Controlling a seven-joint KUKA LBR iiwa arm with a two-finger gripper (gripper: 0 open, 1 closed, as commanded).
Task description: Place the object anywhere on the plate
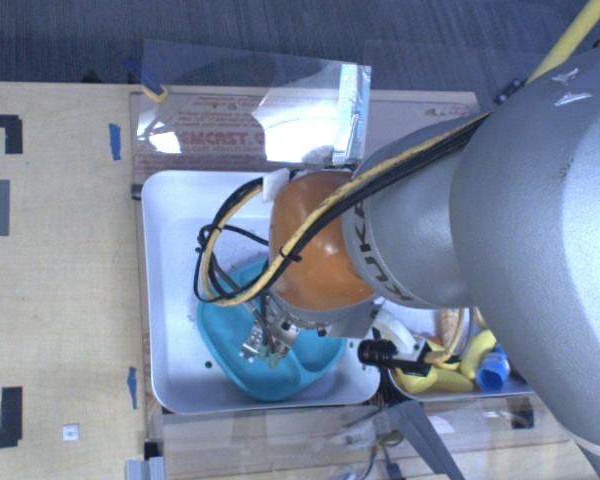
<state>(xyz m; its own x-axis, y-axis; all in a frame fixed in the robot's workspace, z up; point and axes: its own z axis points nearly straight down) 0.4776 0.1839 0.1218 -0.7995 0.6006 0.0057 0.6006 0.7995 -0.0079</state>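
- Arm (460, 218): grey, with its orange band, it reaches in from the right and covers most of the right half of the frame. It hides the greater part of the right bin (450, 383) and the near-right part of the left bin (165, 268).
- Tabletop (55, 268): pale wood, with black corner marks and blue tape tabs at the left. Nothing of the task lies on it.
- Left bin: white and shallow, it holds the blue plate (225, 333) in its lower middle. The plate's right side is covered by the wrist; the left rim and near edge show.
- Cables (220, 253): yellow and black loops hang off the wrist, over the plate's upper left.
- Gripper (265, 343): metal parts point down directly over the plate's middle, very near or touching its surface.
- Fingers: spread or pressed together, I cannot tell; the tips merge with glare and blue background.
- Object: not made out. I see nothing clearly between the tips, nor anything loose on the plate's visible part. Judgement: if it is carried, it sits straight under the wrist, already above the plate, so release needs no sideways travel.
- Right bin clutter: a yellow piece (450, 368) and a blue cap-like piece (492, 370) peek out beneath the arm, well apart from the plate.
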